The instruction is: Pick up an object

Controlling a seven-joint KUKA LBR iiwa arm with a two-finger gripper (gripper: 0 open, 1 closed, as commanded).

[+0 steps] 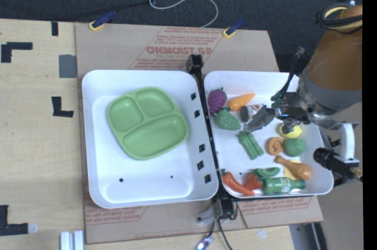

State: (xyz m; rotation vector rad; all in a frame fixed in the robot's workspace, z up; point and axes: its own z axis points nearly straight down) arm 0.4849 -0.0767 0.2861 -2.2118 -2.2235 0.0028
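Toy food lies scattered in the right bin point(268, 75), with the gripper point(262, 119) low among it.

From where I stand the arm point(333, 66) comes in from the right and its gripper sits over the middle of that bin; I cannot tell how far it is parted or whether it has anything. Just left of it are the green broccoli piece point(226, 120) and the purple grapes point(217, 99), with the orange carrot point(241, 102) just above it. The green stalk point(251, 145) lies just below the gripper. To its right sit the yellow piece point(293, 131), the green round piece point(294, 147) and the orange ring point(274, 145). Along the near wall lie the green bottle point(284, 186) and the red pepper point(233, 183). The left bin point(97, 86) holds a green divided plate point(147, 122), well apart from the gripper.
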